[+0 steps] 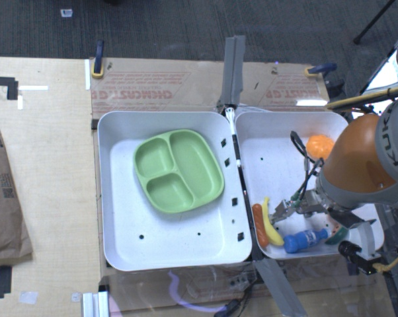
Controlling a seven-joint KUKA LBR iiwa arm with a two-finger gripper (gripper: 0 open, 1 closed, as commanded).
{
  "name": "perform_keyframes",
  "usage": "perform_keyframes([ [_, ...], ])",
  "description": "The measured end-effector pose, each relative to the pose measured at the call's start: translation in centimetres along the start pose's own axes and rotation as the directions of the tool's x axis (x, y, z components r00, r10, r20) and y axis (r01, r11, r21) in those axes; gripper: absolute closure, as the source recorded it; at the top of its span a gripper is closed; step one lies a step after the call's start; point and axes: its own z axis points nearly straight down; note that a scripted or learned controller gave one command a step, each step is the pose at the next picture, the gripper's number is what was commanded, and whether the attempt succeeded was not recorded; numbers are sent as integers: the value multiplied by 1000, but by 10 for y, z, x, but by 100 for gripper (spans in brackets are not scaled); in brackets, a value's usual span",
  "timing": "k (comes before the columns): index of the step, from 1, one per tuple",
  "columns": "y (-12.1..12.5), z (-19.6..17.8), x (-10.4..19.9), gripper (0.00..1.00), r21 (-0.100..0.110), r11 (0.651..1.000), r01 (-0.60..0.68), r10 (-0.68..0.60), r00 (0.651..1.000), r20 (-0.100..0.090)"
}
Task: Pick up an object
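**Ana:** What do you have on the feed?

**Me:** I see two white bins side by side on the desk (47, 177). The left bin (119, 243) holds a green divided plate (179, 170), lying flat and a little toward the far side.

**Ana:** And the right one?

**Me:** The right bin (265, 127) has the loose items. At its near left corner I see a red sausage-shaped toy (258, 225) with a yellow banana (272, 228) just beside it, the two touching or nearly so. Right of them, against the near wall, lies a blue bottle (305, 240). An orange ball (320, 145) sits toward the far right, partly behind the arm.

**Ana:** Where is the arm?

**Me:** The arm (364, 157) reaches in from the right, its orange band over the right bin. I see the claw (286, 208) low in that bin, just beyond the banana and the bottle.

**Ana:** Is it gripping anything?

**Me:** I cannot tell how far it is spread; it is too small and cluttered with cables. I see nothing clearly held in it.
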Motion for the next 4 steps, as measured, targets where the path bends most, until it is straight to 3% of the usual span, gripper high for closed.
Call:
perform_keyframes([
  [1, 74, 0, -8, 0, 1, 973, -231, 231, 973, 1],
  [2, 4, 0, -26, 0, 1, 1000, -21, 21, 1000, -1],
  [3, -1, -1, -7, 0, -3, 997, 76, -76, 997, 11],
  [4, 29, 1, -2, 0, 2, 972, -234, 234, 972, 1],
])
